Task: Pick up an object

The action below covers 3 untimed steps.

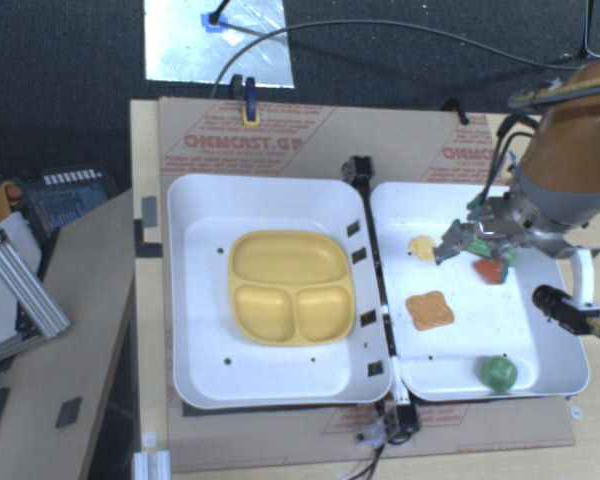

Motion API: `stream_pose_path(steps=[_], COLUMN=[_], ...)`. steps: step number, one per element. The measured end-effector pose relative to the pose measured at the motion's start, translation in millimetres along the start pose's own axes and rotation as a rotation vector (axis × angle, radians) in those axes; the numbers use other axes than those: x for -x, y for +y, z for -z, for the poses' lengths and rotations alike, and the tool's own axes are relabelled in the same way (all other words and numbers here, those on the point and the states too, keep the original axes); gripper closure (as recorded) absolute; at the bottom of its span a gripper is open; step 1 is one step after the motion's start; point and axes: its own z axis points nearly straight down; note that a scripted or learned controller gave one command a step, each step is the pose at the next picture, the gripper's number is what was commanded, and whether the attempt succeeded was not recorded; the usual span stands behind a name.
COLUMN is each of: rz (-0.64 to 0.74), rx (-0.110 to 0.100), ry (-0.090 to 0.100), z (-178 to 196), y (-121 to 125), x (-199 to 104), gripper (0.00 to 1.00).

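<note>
Down at the near edge, green ball (498, 372) parked in the front corner of the right bin (555, 388), close to the front wall. Up from the ball, toward the bin's middle: flat orange slice (430, 310), lying free with white floor all round. Further back, small yellow piece (421, 247), also loose.

End effector (477, 238) hovering low over the back half of the right bin, just right of the yellow piece, dark fingers splayed apart by the look of it, nothing seen between them. Red and green bit (492, 269) right under the wrist side, touching or nearly touching the end effector, hard to call from up here; not clamped as far as can be seen.

Key relation: yellow piece lies just to the left of the fingertips, toward the divider; red bit just in front and below. Either one probably the nearest target. No clear long axis on the yellow piece, roughly round; orange slice squarish.

Room to move: plenty of bare floor between the three loose things, divider wall near the yellow piece probably the one tight edge. Black cable fitting (565, 310) hanging beside the right wall, worth watching on a descent.

Left bin (195, 298) carrying a yellow divided tray (290, 286), well apart from the action. Cardboard-covered tabletop (270, 138) beneath both.
</note>
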Motion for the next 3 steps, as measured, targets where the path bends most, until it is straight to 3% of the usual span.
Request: stream_pose_path(steps=[1,3], rz=[0.001,-0.001], rx=[0.010,0.005], ry=[-0.001,-0.001], z=[4.8,-104.7], y=[2.2,8.1], x=[0.1,16.1], gripper=[0.00,0.00])
